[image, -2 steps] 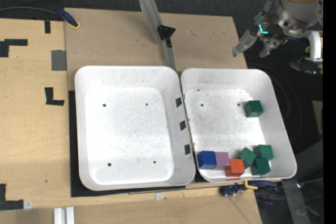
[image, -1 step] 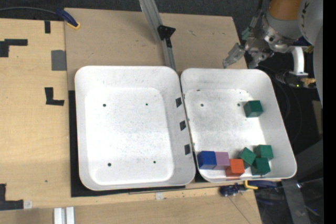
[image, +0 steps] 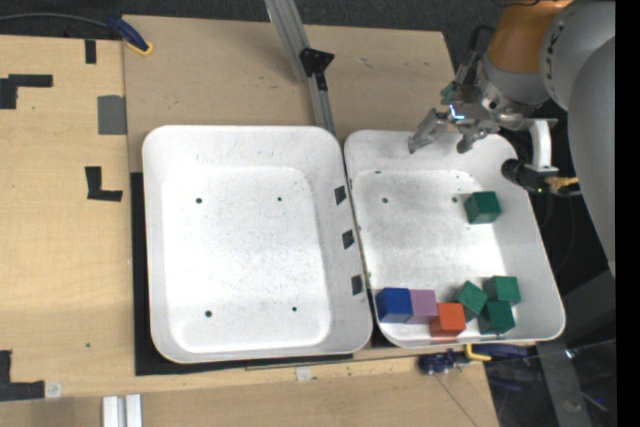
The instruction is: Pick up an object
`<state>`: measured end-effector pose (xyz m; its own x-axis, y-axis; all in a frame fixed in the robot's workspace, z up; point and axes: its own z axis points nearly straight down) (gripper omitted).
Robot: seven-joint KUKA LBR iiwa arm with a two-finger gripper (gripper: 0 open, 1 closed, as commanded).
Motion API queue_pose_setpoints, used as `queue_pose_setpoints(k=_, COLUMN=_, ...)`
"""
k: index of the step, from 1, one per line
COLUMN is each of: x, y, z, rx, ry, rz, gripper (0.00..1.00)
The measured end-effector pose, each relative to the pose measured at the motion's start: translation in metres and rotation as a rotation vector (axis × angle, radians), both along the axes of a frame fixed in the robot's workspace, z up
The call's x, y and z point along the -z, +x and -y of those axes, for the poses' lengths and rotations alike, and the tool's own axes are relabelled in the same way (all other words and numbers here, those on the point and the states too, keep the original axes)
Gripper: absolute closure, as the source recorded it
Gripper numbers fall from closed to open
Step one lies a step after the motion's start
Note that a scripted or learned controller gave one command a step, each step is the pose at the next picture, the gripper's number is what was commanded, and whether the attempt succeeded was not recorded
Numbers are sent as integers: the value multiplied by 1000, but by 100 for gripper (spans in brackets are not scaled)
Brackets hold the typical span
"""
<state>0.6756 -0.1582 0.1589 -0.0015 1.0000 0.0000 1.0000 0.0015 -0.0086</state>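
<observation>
My grey arm with its orange band (image: 530, 10) reaches in from the right and hangs over the far rim of the right-hand shallow white plastic bin (image: 420, 160). I judge this a waiting pose before the descent, since it is high and off to the far edge, where it blocks none of the blocks below.

The pale wooden desk (image: 60, 215) carries both bins side by side, their inner rims touching; the left-hand shallow white plastic bin (image: 240, 235) lies bare of blocks, probably the place to drop things. Dark tape marks sit on the desk to the left, and a slanted grey metal pole (image: 285, 10) crosses behind the bins. Beyond the desk the floor looks like dark carpet.

My gripper (image: 448, 130) has its two fingers spread apart with nothing between them.

The things to pick all lie in the right bin. A lone green cube (image: 483, 207) sits apart near the right wall, which makes it the easiest target in my view. The others crowd the near edge: blue cube (image: 394, 304), lilac cube (image: 424, 303), orange cube (image: 450, 317) and three more green cubes (image: 492, 301), packed close, so fingers would have little room there.
</observation>
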Motion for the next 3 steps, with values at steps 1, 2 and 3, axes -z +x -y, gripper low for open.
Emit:
queue_pose_setpoints(k=1, x=46, y=4, z=4, rx=0, ry=-1, rz=1, gripper=0)
queue_pose_setpoints(k=2, x=34, y=4, z=4, rx=-1, ry=-2, rz=2, gripper=100)
queue_pose_setpoints(k=3, x=-17, y=4, z=-7, rx=-1, ry=0, rz=13, gripper=100)
